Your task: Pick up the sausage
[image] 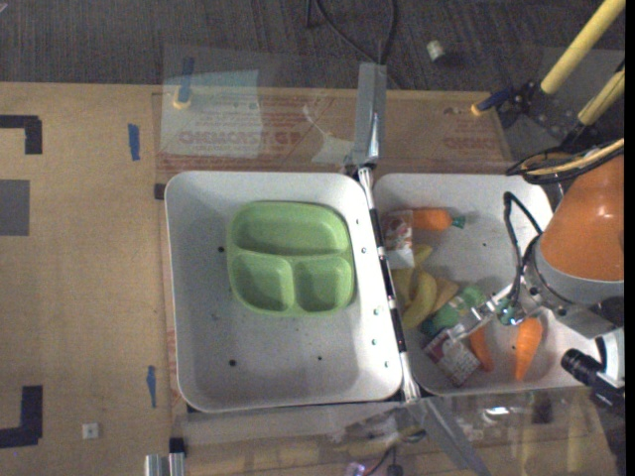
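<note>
Gripper [493, 312] hung over right bin [496, 204], claw state unclear, beside smooth tapered carrot [528, 345]; ridged green tray [292, 257] sat left.

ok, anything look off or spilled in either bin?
Nothing spilled or damaged. The green tray lies flat in the left bin. The right bin is cluttered: bananas, carrots and packets piled loosely along its left side, with the gripper down among them.

Open floor around the green tray [292, 257]; crowded toy food [427, 296] in right bin [476, 188].
</note>
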